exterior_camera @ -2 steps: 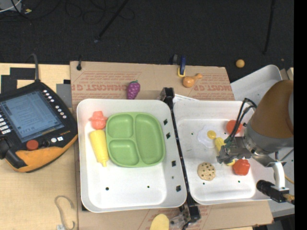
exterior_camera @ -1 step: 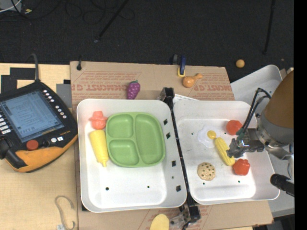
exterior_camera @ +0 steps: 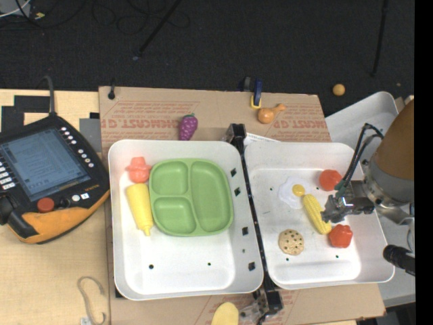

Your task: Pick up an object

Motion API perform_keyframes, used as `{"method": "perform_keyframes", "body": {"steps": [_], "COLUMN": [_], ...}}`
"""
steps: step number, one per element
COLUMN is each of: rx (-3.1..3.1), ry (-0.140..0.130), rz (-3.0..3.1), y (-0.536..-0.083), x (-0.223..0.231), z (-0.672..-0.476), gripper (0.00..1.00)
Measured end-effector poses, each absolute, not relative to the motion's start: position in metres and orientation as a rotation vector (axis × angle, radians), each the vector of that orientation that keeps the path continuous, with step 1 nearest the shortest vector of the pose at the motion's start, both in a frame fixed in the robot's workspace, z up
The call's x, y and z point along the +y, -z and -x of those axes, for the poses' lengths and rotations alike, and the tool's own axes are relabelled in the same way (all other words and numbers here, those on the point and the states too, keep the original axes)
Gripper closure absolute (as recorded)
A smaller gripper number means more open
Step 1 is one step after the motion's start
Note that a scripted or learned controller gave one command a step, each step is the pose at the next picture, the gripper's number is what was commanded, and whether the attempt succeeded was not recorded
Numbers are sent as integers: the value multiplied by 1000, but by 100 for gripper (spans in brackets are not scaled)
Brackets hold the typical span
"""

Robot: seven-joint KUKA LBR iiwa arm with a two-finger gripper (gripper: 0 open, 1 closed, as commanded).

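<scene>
My gripper (exterior_camera: pixel 333 215) hangs low in the right bin (exterior_camera: pixel 270 161), at the right-hand end of a yellow corn cob (exterior_camera: pixel 313 212). A red pepper (exterior_camera: pixel 340 236) lies just below the gripper and a red tomato (exterior_camera: pixel 329 179) just above it. A fried egg (exterior_camera: pixel 295 193) sits left of the corn, and a cookie (exterior_camera: pixel 291 242) lies toward the bin's front. The arm's body covers the fingers, so their state is hidden.
The left bin (exterior_camera: pixel 176 276) holds a green divided plate (exterior_camera: pixel 189 198), a yellow bottle (exterior_camera: pixel 140 208) and a small pink-red item (exterior_camera: pixel 138 170). On the cardboard behind lie purple grapes (exterior_camera: pixel 187 126) and an orange pear-shaped toy (exterior_camera: pixel 268 114). A teach pendant (exterior_camera: pixel 47 175) rests at far left.
</scene>
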State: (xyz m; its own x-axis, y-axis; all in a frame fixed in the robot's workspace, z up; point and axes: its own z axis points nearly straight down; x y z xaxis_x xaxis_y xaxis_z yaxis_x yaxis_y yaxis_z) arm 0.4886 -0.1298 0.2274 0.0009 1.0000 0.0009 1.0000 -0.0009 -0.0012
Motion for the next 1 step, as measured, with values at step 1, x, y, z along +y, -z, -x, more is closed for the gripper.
{"method": "perform_keyframes", "body": {"steps": [1], "rx": [-2223], "ry": [0], "rz": [2216], "y": [-216], "x": [-82], "z": [-516], "gripper": [100]}}
